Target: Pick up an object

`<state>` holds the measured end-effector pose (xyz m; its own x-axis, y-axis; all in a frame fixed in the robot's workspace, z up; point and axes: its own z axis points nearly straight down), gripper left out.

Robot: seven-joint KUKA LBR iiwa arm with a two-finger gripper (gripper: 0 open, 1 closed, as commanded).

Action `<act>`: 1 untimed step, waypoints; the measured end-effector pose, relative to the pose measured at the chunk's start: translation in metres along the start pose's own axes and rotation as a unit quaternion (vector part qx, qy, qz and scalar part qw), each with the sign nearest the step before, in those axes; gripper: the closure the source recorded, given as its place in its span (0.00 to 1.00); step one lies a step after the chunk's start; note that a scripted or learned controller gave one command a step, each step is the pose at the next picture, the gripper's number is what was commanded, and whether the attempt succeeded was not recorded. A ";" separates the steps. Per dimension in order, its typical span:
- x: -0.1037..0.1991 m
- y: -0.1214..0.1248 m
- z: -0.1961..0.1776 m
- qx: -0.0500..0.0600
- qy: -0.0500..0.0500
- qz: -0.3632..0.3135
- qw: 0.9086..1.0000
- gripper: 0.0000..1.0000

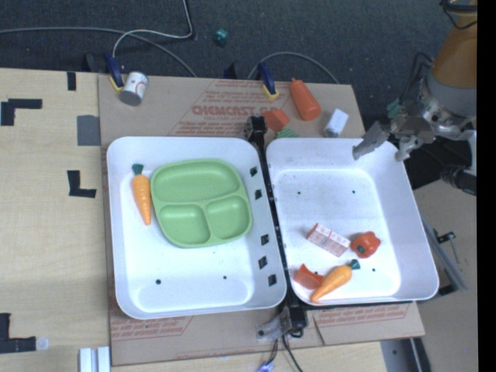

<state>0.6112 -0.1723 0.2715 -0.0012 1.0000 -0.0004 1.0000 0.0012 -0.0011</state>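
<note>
While the gripper (385, 139) hangs over the right bin's (403, 208) far rim with fingers spread and nothing between them, the pick looks unstarted, the toy carrot (335, 280) lying in the bin's near corner

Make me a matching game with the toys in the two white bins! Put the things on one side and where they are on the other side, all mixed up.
Things:
1. green divided plate
2. carrot with the green top
3. red pepper
4. gripper

Places:
A. right bin, near its right side
B. above the right bin's far right corner
C. middle of the left bin
D. left bin, just left of the plate

Pairs: 1-C, 2-D, 3-A, 4-B
</note>
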 end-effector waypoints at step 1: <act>-0.046 -0.023 0.154 0.002 0.001 0.000 1.000 0.00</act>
<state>0.5879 -0.2182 0.1171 -0.0004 1.0000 0.0009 1.0000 0.0004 -0.0047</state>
